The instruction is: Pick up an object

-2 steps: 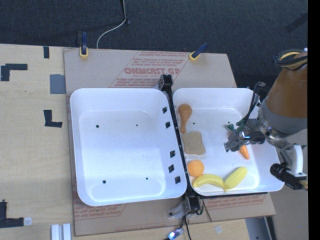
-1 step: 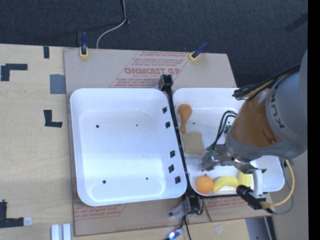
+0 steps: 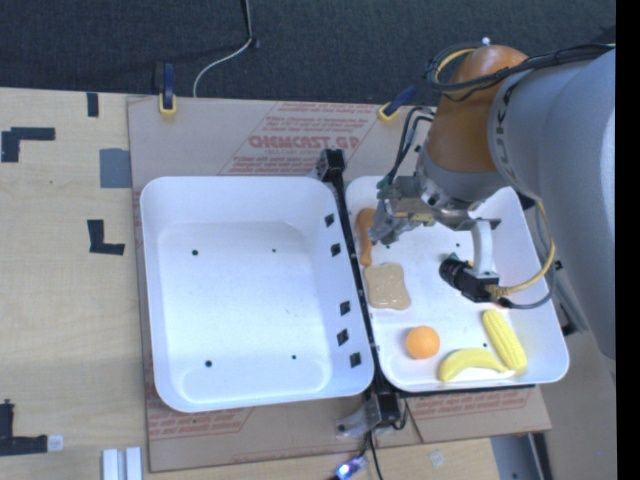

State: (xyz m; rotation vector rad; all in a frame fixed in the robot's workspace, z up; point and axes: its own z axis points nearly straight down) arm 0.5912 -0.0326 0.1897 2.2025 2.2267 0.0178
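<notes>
In the right bin [image 3: 535, 268] lie a tan slice of bread [image 3: 387, 287], an orange ball [image 3: 422, 343], a yellow banana [image 3: 470, 365] and a yellow corn cob [image 3: 504, 339]. An orange, sausage-like piece [image 3: 365, 233] lies along the bin's left wall, partly hidden by the gripper. My gripper [image 3: 388, 226] hangs low over the bin's upper left part, just right of that orange piece and above the bread. The arm's orange band [image 3: 470, 118] and grey body cover the bin's upper right.
The left bin [image 3: 240, 288] sits beside the right one, split from it by a black-clipped divider [image 3: 345, 268]. Both rest on a cardboard sheet [image 3: 290, 138]. A black cable connector [image 3: 468, 278] hangs over the right bin's middle.
</notes>
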